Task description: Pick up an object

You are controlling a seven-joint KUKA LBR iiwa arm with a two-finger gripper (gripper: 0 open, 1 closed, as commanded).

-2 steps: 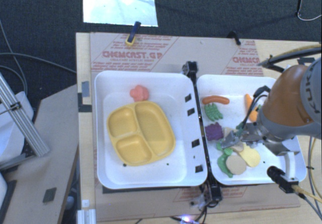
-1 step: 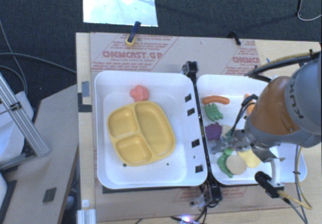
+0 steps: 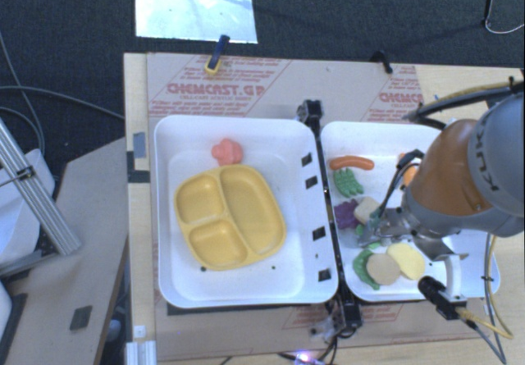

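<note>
Camera view, fixed overhead, slanted. Two shallow white plastic bins side by side on a cardboard-covered bench: left bin (image 3: 168, 191), right bin (image 3: 385, 132).

Left bin: yellow three-compartment plastic tray (image 3: 230, 216) lying roughly central, rotated at an angle to the bin walls. A small pink lumpy toy piece (image 3: 227, 151) sits just beyond the tray's far edge, near the far wall.

Right bin: cluster of toy food. Orange-red sausage-shaped piece (image 3: 352, 163) near the far-left corner; green leafy piece (image 3: 348, 183) just beside it on the near side; purple grape-like piece (image 3: 345, 213) below that, touching a pale beige block (image 3: 366, 208). Nearer the front wall: green curved piece (image 3: 362, 262), tan round piece (image 3: 382, 270), pale yellow round piece (image 3: 406, 260), all close together.

Grey arm with orange band (image 3: 447, 171) reaches in from the right, over the right bin. Gripper (image 3: 376, 230) low among the items, between the beige block and the tan piece. Finger spacing: cannot tell, dark hardware blends together. No item visibly between them.
</note>
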